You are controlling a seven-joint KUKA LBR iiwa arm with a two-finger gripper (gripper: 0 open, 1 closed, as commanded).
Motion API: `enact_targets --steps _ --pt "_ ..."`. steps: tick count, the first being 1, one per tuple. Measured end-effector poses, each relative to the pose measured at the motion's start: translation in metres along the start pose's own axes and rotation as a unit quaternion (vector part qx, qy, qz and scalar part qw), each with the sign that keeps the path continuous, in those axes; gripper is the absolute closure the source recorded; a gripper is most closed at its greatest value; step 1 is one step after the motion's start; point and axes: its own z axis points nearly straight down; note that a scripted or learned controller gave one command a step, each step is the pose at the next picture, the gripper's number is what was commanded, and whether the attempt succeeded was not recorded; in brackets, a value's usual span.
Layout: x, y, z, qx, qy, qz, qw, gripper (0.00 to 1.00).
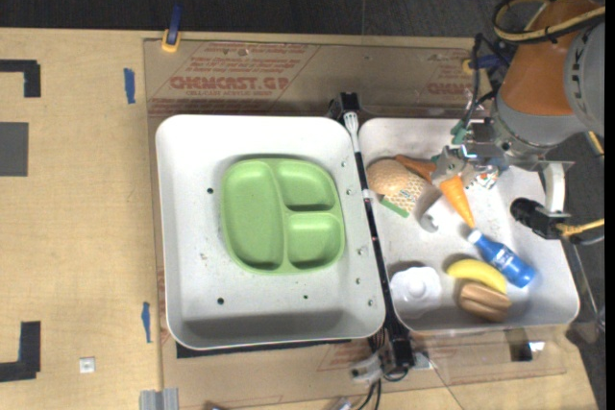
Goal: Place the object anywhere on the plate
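Probably a robotics lab: a cardboard-covered surface (77, 206) with tape marks (129, 85), two white bins (183, 206), and toy food (478, 288).

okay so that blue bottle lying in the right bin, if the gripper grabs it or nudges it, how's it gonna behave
The blue bottle lies on its side and looks round, so a nudge would probably roll it, perhaps toward the banana beside it. It looks small and plastic, so likely light and rigid. Its smooth surface could slip between the fingers.

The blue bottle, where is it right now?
The blue bottle lies in the right bin, toward its right side, just above the banana and below the carrot.
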Motion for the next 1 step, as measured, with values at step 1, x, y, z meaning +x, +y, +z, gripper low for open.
enact_targets --steps 1 --pt "0.1183 -0.0455 -0.0231 0.002 0.003 -0.005 1.0000 1.00"
